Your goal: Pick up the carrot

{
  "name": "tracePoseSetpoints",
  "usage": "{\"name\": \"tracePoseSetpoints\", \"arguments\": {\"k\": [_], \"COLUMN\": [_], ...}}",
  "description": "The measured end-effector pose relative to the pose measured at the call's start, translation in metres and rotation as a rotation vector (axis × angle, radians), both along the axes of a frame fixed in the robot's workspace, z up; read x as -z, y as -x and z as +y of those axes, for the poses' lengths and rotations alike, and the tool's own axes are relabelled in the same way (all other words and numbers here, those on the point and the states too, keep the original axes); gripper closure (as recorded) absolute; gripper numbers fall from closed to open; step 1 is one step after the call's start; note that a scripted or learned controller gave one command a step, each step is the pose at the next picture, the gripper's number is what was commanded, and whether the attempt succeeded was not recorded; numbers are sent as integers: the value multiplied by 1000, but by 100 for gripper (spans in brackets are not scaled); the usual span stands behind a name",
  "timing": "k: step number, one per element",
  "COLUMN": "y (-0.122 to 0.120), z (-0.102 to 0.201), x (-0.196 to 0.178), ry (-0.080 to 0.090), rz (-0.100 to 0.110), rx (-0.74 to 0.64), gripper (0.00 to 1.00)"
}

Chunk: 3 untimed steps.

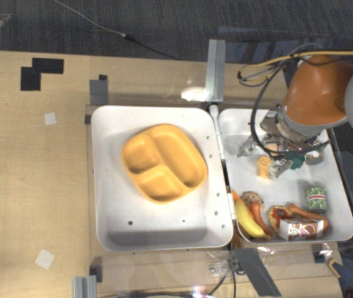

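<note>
Wooden bench (33, 185) seen from above, carrying 2 shallow white bins side by side. Left bin (111, 228) holding a yellow divided plate (164, 162) with 3 compartments, set near the middle and turned at a slant. Right bin (344, 225) crowded along its near edge: a yellow banana (249, 218) by the left wall, a brown speckled piece (252, 198) just above it, a red and white packet (299, 229) further right, a small green and white can (316, 198) near the right wall. Carrot (298, 211) lying flat among this clutter, orange and slender, just above the packet and left of the can. Grey arm with orange band (316, 92) reaching in from the right, over the far half of the right bin. Claw (272, 160) hanging well apart from the carrot, beside a small yellow item (263, 166); fingers too cluttered by cables and shadow to tell whether spread or closed. Black cables (260, 104) looping off the wrist.
</note>
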<state>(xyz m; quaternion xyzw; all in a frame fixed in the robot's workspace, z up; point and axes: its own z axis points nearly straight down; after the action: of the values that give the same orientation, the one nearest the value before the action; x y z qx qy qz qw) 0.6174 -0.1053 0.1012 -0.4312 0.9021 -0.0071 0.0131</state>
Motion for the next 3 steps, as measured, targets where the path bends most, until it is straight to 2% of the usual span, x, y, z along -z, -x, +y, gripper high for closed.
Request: {"name": "tracePoseSetpoints", "arguments": {"k": [1,2,3], "y": [2,6,12], "z": [-6,3,-11], "x": [1,1,11], "ry": [-4,5,-4], "rz": [-3,-3,15], "rx": [144,-15,35], "gripper": [0,0,0]}}
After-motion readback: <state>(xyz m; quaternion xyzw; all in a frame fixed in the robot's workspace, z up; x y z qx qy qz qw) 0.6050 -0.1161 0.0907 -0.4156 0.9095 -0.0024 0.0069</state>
